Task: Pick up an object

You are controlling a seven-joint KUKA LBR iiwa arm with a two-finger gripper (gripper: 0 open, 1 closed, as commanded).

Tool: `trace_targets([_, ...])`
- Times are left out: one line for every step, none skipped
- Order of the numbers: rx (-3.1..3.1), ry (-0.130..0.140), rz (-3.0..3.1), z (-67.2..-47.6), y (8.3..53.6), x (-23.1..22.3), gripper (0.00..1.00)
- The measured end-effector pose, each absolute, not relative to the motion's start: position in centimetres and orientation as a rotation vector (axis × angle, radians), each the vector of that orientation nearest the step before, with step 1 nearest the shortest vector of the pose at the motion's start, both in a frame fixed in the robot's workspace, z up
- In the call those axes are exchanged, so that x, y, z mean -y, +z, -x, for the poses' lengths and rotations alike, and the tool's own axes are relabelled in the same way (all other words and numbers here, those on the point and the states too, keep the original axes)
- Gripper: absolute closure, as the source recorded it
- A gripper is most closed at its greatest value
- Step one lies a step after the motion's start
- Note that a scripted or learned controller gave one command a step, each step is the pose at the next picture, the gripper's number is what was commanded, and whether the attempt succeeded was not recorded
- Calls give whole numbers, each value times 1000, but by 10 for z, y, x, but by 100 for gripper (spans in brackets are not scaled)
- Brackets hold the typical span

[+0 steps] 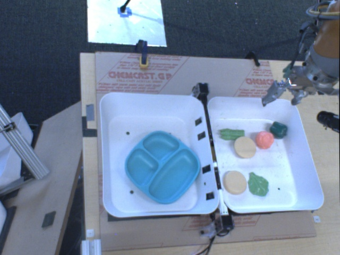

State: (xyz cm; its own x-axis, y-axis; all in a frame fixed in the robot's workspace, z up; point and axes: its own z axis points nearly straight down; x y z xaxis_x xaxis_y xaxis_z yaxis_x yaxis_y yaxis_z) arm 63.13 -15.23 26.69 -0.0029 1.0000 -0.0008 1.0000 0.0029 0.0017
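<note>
The grey two-finger hand hangs over the far right corner of the right shallow white bin, at the end of the arm that comes in from the right. Its two fingers are spread apart with nothing between them; one fingertip points down toward the bin's back rim.

Six small things lie in that right bin, all well below the hand. A dark green lump sits nearest the hand, touching a round pink-orange ball. Just beside the ball is a flat tan disc, and behind the disc lies a long green leafy piece. Toward the front of the bin a second tan disc rests just beside a crumpled green leafy piece.

The left shallow white bin holds a light blue plastic plate with three compartments. Both bins stand on the desk, which is covered by a printed cardboard sheet.
</note>
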Motion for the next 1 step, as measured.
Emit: trace_targets([-2224,-1,-2219,-628,225,149,0])
